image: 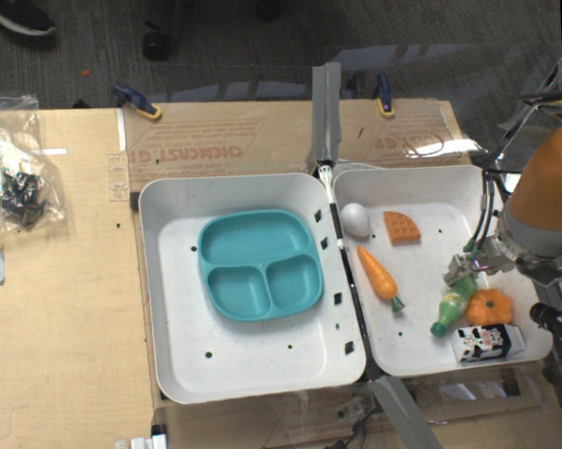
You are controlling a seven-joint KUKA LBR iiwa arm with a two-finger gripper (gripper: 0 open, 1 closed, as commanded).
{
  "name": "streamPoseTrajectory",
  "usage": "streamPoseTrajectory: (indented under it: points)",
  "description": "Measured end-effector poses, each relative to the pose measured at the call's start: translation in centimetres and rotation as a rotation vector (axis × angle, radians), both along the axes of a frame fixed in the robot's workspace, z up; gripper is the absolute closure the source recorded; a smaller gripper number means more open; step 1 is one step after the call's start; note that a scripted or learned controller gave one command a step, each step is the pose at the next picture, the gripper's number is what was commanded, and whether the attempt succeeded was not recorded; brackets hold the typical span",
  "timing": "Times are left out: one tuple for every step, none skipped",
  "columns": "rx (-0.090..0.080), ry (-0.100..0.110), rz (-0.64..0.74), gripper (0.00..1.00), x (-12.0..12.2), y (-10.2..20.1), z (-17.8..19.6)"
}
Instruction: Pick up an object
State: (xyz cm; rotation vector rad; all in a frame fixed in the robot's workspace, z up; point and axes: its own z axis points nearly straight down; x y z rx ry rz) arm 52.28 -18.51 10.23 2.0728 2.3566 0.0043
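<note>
In the right bin point(429, 361) I see the gripper point(473, 263) low over the far right side, its tip down at the top of a green bottle point(453, 307). The bottle lies tilted, cap toward the lower left, and from this slant I cannot tell how the jaws stand or whether they touch it. The arm point(547, 200) comes in from the right with its orange band above the wrist.

Things crowd that corner. An orange fruit point(492, 306) sits just beside the bottle on its right, touching or nearly so. Right below the fruit lies a small black-and-white box point(484, 342) against the bin's near wall. A carrot point(379, 275) lies near the bin's left side, leaf end toward the bottle but apart from it. Above the carrot I see a white egg point(355, 219) by the divider, and an orange waffle point(402, 227) just right of it.

The left bin point(175, 356) holds a teal tray point(261, 264) with three compartments. On the bench at far left lies a clear bag point(15, 172) of small parts.
</note>
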Motion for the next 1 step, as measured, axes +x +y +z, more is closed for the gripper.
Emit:
streamPoseTrajectory:
  points:
    - [-0.001,0.003,-0.201,1.00,0.18,2.93,9.44]
